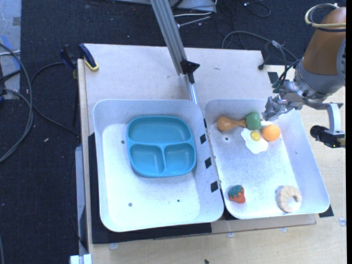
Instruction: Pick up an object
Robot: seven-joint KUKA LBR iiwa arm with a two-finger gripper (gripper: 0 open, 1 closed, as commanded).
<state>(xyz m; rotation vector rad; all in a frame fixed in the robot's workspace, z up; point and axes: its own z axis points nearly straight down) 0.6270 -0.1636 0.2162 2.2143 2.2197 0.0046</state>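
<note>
Orange and round, a toy fruit (270, 132) lies in the right bin (308, 164) just below and beside the gripper (272, 109); we see the gripper low over the far part of this bin, near a green piece (253, 120); we cannot tell if it is wide or narrow, and we see nothing held in it. Touching the orange fruit on its left is a fried egg toy (254, 141); a brown drumstick (228, 124) lies beside the green piece. These four things are crowded together near the far wall; the middle of the bin floor is bare. A strawberry (236, 193) and a pale croissant (288, 197) lie well apart near the front wall. In the left bin (110, 164) we see a blue divided tray (161, 146). The arm (323, 54) comes in from the right, with its wrist bent down toward the bin.
</note>
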